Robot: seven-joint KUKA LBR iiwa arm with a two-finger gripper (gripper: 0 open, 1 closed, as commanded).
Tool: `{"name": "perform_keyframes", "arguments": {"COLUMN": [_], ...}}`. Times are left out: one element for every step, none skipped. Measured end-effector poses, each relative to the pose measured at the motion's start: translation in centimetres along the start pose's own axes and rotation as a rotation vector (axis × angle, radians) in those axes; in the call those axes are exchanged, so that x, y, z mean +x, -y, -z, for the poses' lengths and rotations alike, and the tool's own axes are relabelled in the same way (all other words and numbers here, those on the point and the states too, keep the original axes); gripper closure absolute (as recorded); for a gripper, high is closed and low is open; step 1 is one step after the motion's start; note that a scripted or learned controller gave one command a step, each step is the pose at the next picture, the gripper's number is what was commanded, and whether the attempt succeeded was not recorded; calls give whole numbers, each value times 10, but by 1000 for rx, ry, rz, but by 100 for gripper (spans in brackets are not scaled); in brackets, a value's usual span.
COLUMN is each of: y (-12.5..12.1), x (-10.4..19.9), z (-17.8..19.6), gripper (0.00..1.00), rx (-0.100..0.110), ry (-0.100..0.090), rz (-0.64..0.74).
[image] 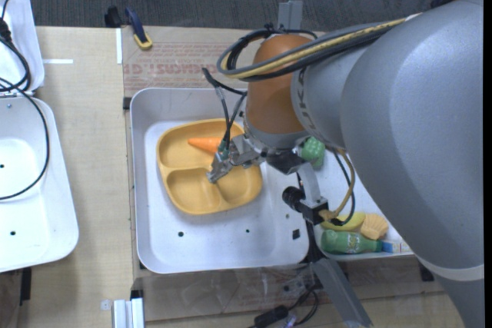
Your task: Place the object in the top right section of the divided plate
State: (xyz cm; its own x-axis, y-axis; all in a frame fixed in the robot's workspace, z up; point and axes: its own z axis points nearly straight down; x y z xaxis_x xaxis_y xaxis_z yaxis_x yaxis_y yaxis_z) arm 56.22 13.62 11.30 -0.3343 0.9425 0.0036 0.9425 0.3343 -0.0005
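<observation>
We see the metal fingers (221,165) of the gripper (219,167) low over the yellow plastic divided plate (184,192), at about the ridge where its sections meet. They look close together at the tips, but we cannot tell whether they are parted or closed, and we see nothing between them.

Just up and to the left of the fingers, the small orange toy carrot (204,143) lies in the plate's upper section, its pointed end toward the left. It sits near the fingertips, though we cannot tell whether it touches them.

The plate rests in the shallow white bin (207,246) on the right, toward that bin's left half. Behind the gripper rise the orange band (269,88) and the large grey arm (415,142), which covers much of the bin's right side. At the bin's lower right edge we make out a green plastic bottle (352,243), a yellow banana-shaped toy (344,223) and a tan spongy block (374,226), with a green leafy toy (311,150) beside the wrist. A second white bin (31,188) stands to the left on the wooden desk (96,134).
</observation>
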Motion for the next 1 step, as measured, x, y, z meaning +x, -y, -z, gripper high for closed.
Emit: {"name": "perform_keyframes", "arguments": {"y": [24], "x": [14], "z": [77], "gripper": [0], "rx": [2], "ry": [5], "rz": [38]}}
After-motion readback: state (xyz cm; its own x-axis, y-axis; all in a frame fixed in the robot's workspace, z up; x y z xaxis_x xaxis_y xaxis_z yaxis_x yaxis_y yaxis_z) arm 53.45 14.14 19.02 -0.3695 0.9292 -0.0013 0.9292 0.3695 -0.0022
